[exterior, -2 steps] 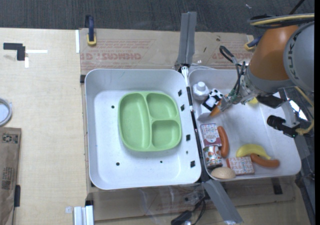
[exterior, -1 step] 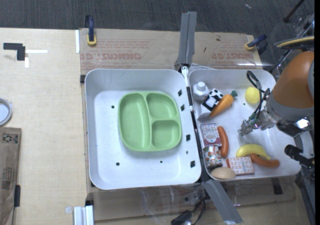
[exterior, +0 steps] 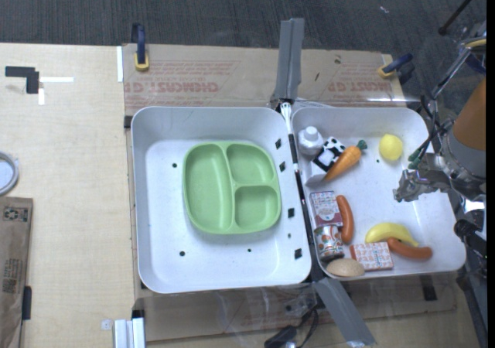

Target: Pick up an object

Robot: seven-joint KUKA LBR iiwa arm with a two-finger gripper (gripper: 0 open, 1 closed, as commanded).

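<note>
The worktop [exterior: 69, 184] fills the frame's lower two thirds, and on it sit two white bins side by side. The left bin [exterior: 155, 261] holds a green divided plate [exterior: 230, 186] at its middle. The right bin [exterior: 363, 114], right of centre in the frame, holds all the small things, any of which would serve as the object to pick up. The arm [exterior: 472, 126] enters from the right edge, and its claw [exterior: 408, 185] hangs over the right part of that bin, above bare floor. It is too small and dark to tell whether it is spread or pressed together, and nothing shows between its tips. Below it lies a banana [exterior: 390, 232] with a sausage [exterior: 410, 249] touching its lower side. Up and left of the claw sits a lemon [exterior: 391, 147], and further left a carrot [exterior: 344, 162] lies at a slant. A second sausage [exterior: 344, 217], a can [exterior: 328, 240] and a small box [exterior: 373, 256] lie toward the lower left of the bin. This looks like the approach step, with no object yet picked. The next move calls for settling on a target, perhaps the banana or lemon nearby, centring above it and descending squarely.
</note>
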